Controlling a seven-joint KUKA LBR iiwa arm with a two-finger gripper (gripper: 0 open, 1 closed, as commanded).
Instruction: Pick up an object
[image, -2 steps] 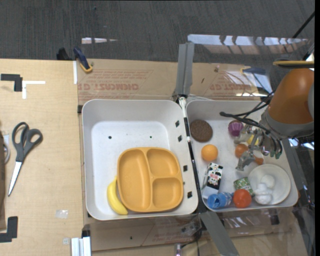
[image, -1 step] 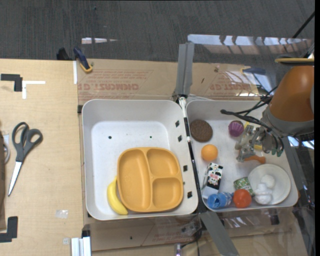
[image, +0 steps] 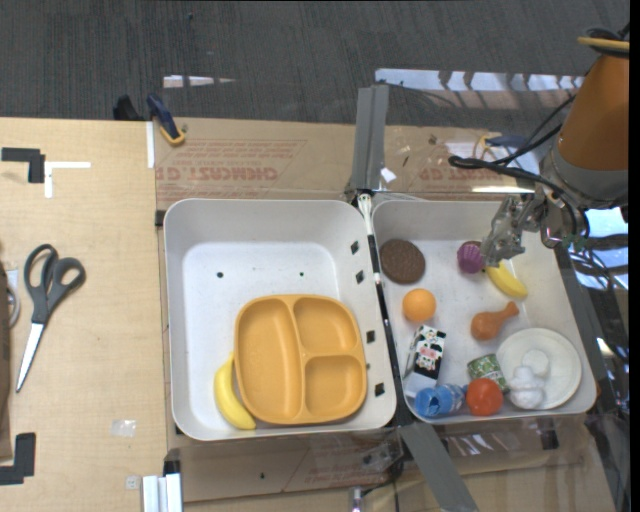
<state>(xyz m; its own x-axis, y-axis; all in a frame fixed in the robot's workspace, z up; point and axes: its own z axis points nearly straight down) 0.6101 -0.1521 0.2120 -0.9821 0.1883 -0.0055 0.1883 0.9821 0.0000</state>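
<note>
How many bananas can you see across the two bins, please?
2: one banana in the left bin beside the yellow tray; one small banana in the right bin under the gripper.

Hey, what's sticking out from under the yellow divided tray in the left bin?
A banana pokes out from beneath the yellow tray at its lower-left edge. Its remaining length is covered by the tray.

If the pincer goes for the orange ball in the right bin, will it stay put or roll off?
The orange ball looks round and smooth, so it will likely roll if nudged off-centre. It sits free on the bin floor, nothing bracing it. Probably a light toy; it may slip from the pincer.
</note>
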